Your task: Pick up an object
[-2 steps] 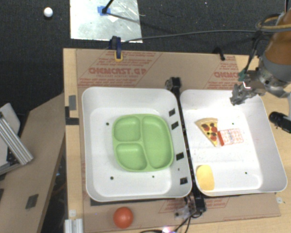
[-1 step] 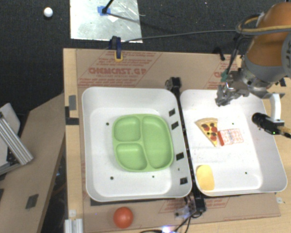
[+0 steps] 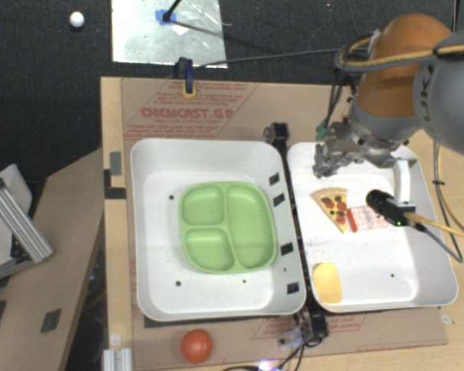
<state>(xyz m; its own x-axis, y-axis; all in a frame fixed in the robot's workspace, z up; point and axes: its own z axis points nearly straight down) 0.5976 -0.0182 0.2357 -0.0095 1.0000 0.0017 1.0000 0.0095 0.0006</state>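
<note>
Pizza slice (image 3: 332,202), a toy one, lies in the bin (image 3: 371,261) on the arm's side. The gripper (image 3: 326,165) hangs just beside it, so I judge it is the target. The other bin (image 3: 162,168) holds only a green plate (image 3: 226,226), well apart. A yellow piece (image 3: 327,282) lies near the front wall. A red piece (image 3: 361,219) touches the slice, which may disturb a grasp. Whether the gripper is open or closed, I cannot tell.
</note>
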